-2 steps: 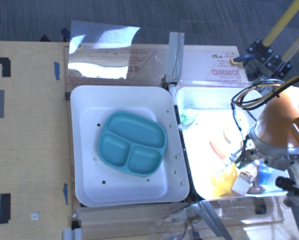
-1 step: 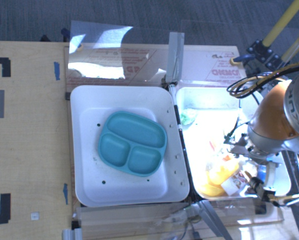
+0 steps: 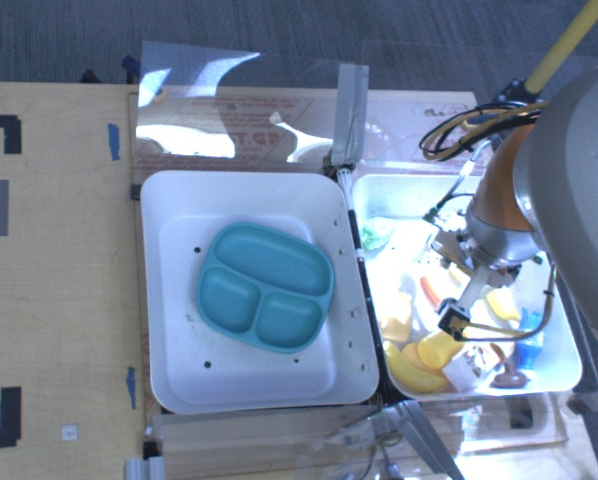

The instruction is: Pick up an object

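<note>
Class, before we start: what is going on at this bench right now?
A grey robot arm reaches from the right down into the right bin, among a jumble of small things, including yellow pieces and a green item. Whether it holds anything cannot be seen. The left bin holds a teal divided tray.

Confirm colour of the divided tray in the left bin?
The divided tray is plain teal blue; the camera view shows it best.

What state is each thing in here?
teal divided plate: flat, right way up, in the left bin.
yellow items: piled at the right bin's near-left corner.
green item: lying by the right bin's left wall.
gripper: low over the right bin's clutter.
</note>
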You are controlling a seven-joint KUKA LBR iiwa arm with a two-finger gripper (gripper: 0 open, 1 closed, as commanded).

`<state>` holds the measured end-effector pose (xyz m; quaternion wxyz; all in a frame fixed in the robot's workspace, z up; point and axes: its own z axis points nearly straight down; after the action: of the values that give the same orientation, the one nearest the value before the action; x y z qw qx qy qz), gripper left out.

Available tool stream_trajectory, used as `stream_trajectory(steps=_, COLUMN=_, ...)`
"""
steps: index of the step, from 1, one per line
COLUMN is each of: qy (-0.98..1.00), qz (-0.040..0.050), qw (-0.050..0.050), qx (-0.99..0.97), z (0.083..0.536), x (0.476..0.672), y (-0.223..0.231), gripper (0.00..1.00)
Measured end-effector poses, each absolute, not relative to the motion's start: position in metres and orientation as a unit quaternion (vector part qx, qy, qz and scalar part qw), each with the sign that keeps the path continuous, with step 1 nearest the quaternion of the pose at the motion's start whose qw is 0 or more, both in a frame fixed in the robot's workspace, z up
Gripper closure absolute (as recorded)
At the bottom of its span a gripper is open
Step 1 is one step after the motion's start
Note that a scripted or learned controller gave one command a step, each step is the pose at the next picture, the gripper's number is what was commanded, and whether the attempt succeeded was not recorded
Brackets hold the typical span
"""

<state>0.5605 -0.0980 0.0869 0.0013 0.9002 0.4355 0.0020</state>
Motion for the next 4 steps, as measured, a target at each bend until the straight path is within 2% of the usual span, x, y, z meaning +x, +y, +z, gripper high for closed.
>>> stream_trajectory(steps=1, qy=0.220, qz=0.0008, qw=-0.001, qx=0.976, z=0.087, x=0.497, y=-0.130, gripper=0.00)
stream_trajectory(steps=2, qy=0.261, qz=0.0014, qw=-0.001, qx=0.965, z=0.151, x=0.480, y=-0.099, gripper=0.00)
stream_trajectory(steps=3, qy=0.120, qz=0.0187, qw=0.010, qx=0.993, z=0.109, x=0.490, y=-0.116, gripper=0.00)
stream_trajectory(steps=4, qy=0.123, qz=0.0164, qw=0.007, qx=0.992, z=0.117, x=0.490, y=-0.114, gripper=1.00)
